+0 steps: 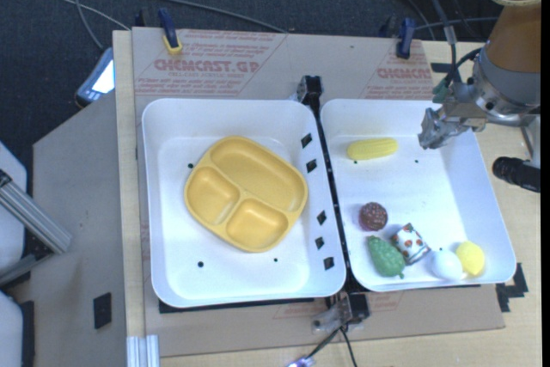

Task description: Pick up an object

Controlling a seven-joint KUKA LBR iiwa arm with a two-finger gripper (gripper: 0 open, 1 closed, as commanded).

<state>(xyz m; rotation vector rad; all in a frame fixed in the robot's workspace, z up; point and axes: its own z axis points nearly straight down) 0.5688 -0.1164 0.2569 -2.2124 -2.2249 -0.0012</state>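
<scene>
The right bin (481,185) holds a yellow corn cob (372,149) near its back left. A brown round piece (373,216), a green piece (386,257), a small red and white box (411,242), a white ball (446,264) and a yellow lemon-like piece (470,258) lie along its front. My gripper (432,136) hangs over the back right of this bin, right of the corn cob and apart from it. Nothing shows between its fingers.
The left bin (163,211) bears a yellow sectioned plate (246,192). A black divider with clips (316,176) runs between the bins. Blue clamps (170,34) hold the cardboard base at the back. Cables cross the dark floor behind.
</scene>
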